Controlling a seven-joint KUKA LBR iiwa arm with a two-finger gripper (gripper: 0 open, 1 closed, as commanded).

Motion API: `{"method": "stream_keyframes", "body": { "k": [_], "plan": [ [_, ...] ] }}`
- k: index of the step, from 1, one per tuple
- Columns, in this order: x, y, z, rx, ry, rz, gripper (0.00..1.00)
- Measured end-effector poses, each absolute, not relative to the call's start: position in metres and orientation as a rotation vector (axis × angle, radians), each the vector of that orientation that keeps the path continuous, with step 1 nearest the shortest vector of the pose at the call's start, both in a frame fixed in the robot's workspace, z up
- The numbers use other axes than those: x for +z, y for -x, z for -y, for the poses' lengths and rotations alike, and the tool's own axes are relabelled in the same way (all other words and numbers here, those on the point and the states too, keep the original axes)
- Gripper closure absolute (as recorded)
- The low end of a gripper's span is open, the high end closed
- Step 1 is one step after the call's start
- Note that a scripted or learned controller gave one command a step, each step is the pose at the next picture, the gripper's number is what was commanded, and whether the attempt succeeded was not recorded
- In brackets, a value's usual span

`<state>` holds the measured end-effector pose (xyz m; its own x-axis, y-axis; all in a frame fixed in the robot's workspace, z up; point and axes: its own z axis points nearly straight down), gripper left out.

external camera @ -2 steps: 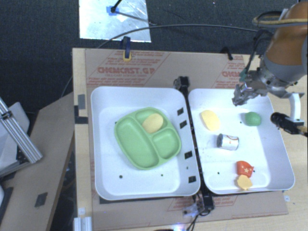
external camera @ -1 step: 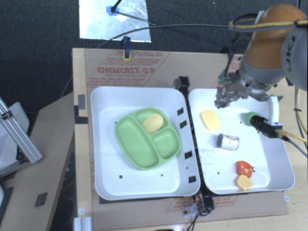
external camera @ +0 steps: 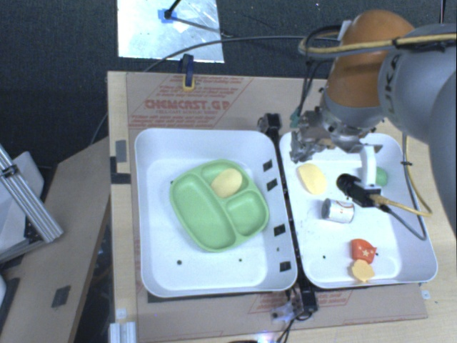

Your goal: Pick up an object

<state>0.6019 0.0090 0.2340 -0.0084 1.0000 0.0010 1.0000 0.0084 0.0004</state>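
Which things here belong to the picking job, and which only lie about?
Job: gripper; pale yellow piece; small grey cylinder; red piece; orange piece.
Lying about: green tray; yellow lump in it; foil sheet.

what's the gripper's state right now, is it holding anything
Gripper: open or shut cannot be told; it sits at the back of the right bin, just behind the yellow piece, not visibly holding it.

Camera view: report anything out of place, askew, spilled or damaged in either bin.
Nothing looks spilled or broken. The green divided plate sits askew in the left bin, turned diagonally to its walls, with a yellow item in one small compartment. In the right bin, a small grey cylinder seems tipped on its side.
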Motion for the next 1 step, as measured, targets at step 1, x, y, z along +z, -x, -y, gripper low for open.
{"method": "stream_keyframes", "body": {
  "k": [1],
  "plan": [
    [0.2297, -0.6005, -0.0688, -0.004, 2.210, 2.233, 1.00]
  ]
}}
